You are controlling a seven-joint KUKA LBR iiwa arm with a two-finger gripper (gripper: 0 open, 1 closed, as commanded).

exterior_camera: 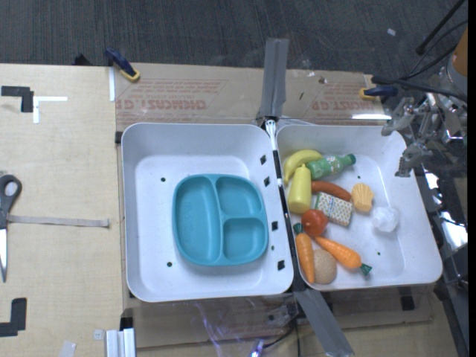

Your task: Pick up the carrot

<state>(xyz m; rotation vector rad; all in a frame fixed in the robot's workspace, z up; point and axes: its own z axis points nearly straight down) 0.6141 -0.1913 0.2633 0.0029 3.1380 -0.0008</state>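
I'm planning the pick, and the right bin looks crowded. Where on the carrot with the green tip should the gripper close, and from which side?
Probably the carrot's thick middle, from above, fingers across its width: it lies flat and slanted, with bare bin floor on its right.

- divided plate [221,219] in left bin [141,274]
- carrot [338,250] in right bin [401,270], near front wall
- scissors [6,207] on table [59,162], far left
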